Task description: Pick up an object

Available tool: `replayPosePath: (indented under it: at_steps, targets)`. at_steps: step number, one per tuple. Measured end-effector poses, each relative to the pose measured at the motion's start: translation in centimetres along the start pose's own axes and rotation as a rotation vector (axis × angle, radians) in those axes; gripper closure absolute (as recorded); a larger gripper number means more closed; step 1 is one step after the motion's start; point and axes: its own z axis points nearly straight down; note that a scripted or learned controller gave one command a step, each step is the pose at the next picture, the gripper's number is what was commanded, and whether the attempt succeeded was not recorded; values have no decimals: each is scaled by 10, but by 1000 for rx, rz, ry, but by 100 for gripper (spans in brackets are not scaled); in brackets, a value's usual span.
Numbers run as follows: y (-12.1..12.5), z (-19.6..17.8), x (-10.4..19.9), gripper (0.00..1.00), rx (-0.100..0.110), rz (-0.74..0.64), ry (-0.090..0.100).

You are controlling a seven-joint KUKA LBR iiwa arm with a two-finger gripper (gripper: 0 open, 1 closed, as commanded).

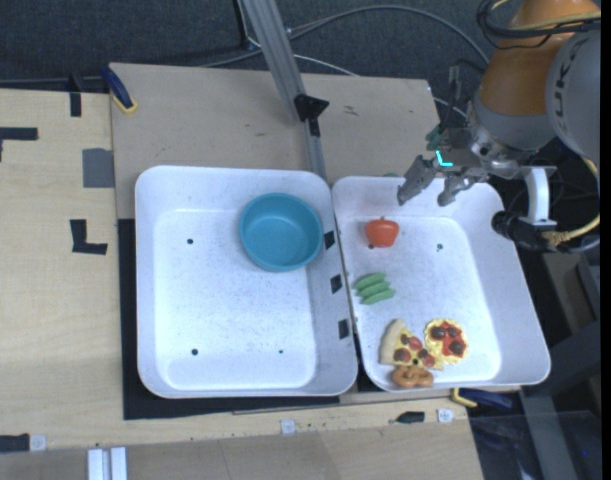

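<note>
Gripper (430, 190): I see its fingers spread wide, holding nothing, above the right bin's (513, 298) far rim; tomato (382, 231) lies nearby, to its left.

The table (215, 108) carries two shallow white bins side by side, the left bin (165, 268) and the right bin (505, 298), their inner rims touching. A grey metal pole (275, 48) slants over the far table. Black tape marks (80, 238) lie on the left
</note>
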Motion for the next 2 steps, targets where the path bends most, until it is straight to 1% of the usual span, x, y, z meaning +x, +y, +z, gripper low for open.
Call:
replayPosePath:
  at_steps: [1, 2]
  targets:
    - [0, 0, 0, 0, 0, 0, 0]
    - [-4, 58, 9, 0, 5, 0, 1]
